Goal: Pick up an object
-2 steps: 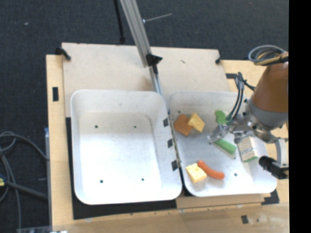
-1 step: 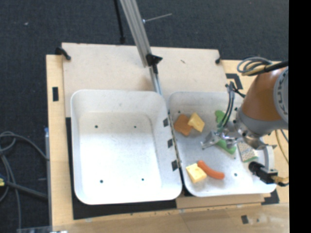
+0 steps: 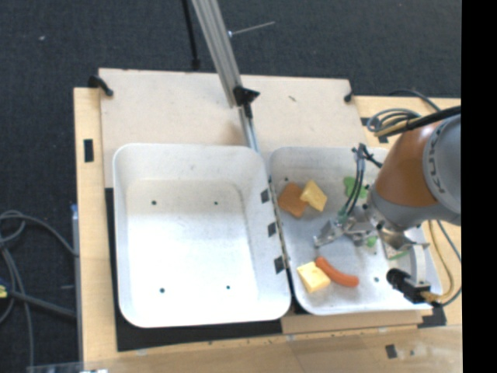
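Down in the right bin (image 3: 307, 160), the grey arm (image 3: 415, 173) with its orange band reaches in from the right, and the gripper (image 3: 340, 233) hangs low over the middle of the bin floor, pointing toward the bin's left side. Whether the fingers are apart or together cannot be told from this angle, as the metal parts blur into one another, and nothing can be seen held between them. Several small things lie in this bin. A brown block (image 3: 291, 200) sits near the upper left, touching a yellow block (image 3: 314, 195) just to its right. Nearer the front edge lies a second yellow block (image 3: 313, 277), with an orange carrot-like piece (image 3: 338, 273) just beside it, angled toward the lower right. Bits of something green (image 3: 351, 185) show by the wrist, partly hidden behind cables and the gripper body. The gripper sits between the upper pair and the lower pair, touching neither as far as one can see. The left bin (image 3: 194, 231) lies alongside, its rim meeting the right bin's rim. A slanted metal post (image 3: 217, 41) rises behind the bins from the wooden bench (image 3: 171, 107).
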